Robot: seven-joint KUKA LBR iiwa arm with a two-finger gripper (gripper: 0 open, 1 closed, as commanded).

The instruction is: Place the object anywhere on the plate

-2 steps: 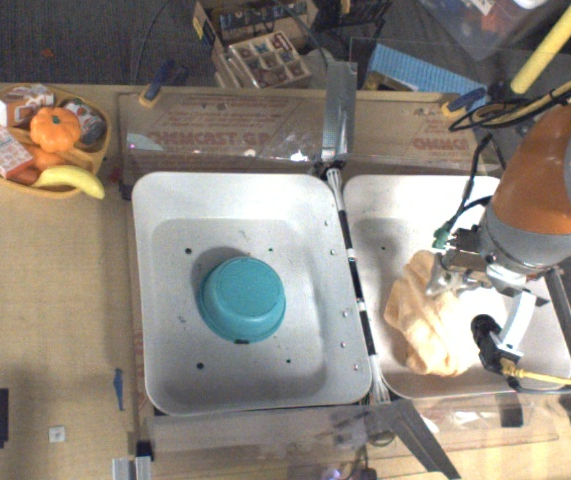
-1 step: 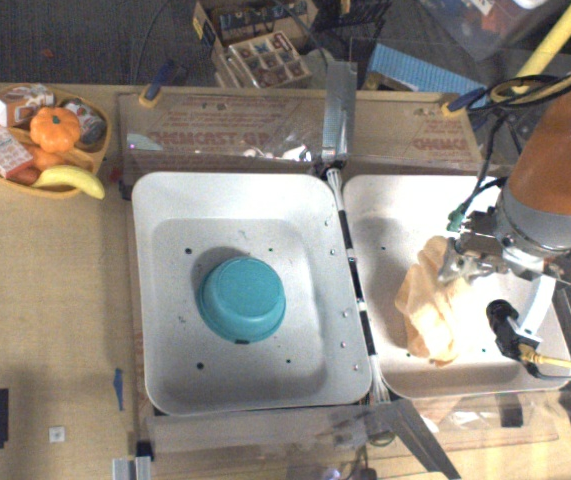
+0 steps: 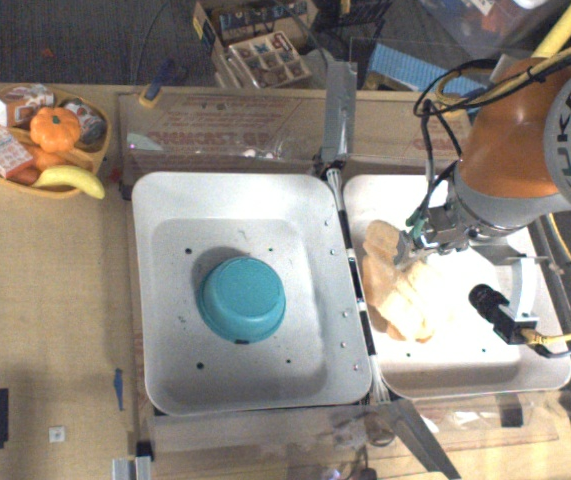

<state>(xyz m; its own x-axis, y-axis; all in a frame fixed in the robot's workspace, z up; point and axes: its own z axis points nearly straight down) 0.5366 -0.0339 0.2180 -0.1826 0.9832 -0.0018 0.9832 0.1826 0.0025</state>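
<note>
Gripper [image 3: 417, 246] hung low in right bin [image 3: 455, 360], over 12 o'clock end of tan object [image 3: 397, 296]; open or closed could not be told. Object lay at bin's 9 o'clock side. Teal plate [image 3: 243, 298] sat mid left bin [image 3: 165, 208]

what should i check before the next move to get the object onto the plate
1. Pale tan object lies in the right bin, near its left wall: ok.
2. Tool is over the object: ok.
3. Object gripped by the tool: cannot tell.
4. Teal plate sits in the left bin with nothing on it: ok.
5. Object on the plate: not ok.
</note>
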